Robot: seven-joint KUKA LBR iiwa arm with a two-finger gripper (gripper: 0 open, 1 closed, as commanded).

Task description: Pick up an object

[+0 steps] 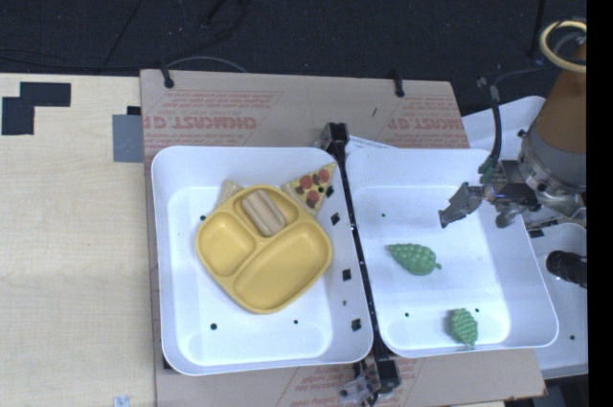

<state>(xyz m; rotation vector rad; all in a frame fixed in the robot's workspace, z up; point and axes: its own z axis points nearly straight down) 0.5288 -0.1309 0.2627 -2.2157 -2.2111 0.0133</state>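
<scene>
Two green bumpy toy fruits lie in the right bin [402, 175]: one [413, 258] near its middle, another [464, 326] by the front edge. My gripper [481, 209] hangs over the right bin's far right part, up and to the right of the middle green fruit. Its fingers [458, 207] are spread apart with nothing between them. The left bin [192, 338] holds a yellow divided plate [263, 249] with a tan bread-like piece [262, 211] in one compartment, and a pizza slice toy [312, 186] by the plate's far edge.
A black divider bar [349, 233] runs between the two bins. The bins rest on a brown cardboard sheet [287, 108]. The arm's orange band [573, 103] stands at the right edge, with a black cable [495, 123] beside it.
</scene>
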